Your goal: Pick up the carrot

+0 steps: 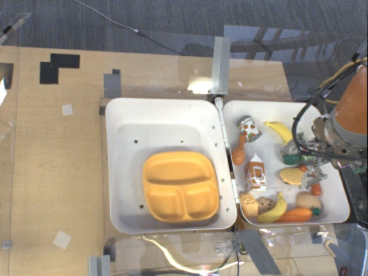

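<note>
Hovering over the right bin [344,210], the gripper [313,180] hangs above the carrot [296,215], fingers' state unclear.

Bright, even overhead light; sharp enough at centre, softer toward the edges.

White bins [167,111] run near blown-out, esp. upper rims; strong glare spot at top centre of frame on the metal divider post [220,68], plus a pale reflective sheen w/ streaky reflections across the upper right. Yellow tray [181,186] casts a soft grey shadow to its left & lower side, so light comes from upper right. Arm [351,111] at right edge is slightly blurred. Small glare patches along bottom centre. Wooden bench [52,171] evenly lit, lower left corner a bit soft. Mild straight-line bowing at frame edges.
</note>
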`<state>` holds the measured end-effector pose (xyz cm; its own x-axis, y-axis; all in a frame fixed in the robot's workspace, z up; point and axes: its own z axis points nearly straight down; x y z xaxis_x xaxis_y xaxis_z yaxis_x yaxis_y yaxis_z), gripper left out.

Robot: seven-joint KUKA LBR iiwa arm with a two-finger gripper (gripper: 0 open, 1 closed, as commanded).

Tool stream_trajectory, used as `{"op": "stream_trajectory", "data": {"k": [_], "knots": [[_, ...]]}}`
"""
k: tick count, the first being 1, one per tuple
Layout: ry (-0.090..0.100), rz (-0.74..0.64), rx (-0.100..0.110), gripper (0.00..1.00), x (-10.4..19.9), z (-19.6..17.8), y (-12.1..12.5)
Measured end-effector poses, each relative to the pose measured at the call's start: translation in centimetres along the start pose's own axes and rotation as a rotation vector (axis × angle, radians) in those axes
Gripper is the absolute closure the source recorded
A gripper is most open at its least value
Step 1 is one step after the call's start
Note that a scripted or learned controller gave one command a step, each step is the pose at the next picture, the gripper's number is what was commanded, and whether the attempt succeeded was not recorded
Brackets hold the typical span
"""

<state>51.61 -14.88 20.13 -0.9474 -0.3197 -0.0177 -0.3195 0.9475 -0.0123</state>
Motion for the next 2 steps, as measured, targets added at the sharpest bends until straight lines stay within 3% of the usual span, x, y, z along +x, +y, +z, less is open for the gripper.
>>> {"op": "stream_trajectory", "data": {"k": [1,2], "knots": [[-0.002,-0.153,-0.001,0.0,2.3,10.1,-2.0],[-0.007,-0.16,0.001,1.0,2.0,9.0,-1.9]]}}
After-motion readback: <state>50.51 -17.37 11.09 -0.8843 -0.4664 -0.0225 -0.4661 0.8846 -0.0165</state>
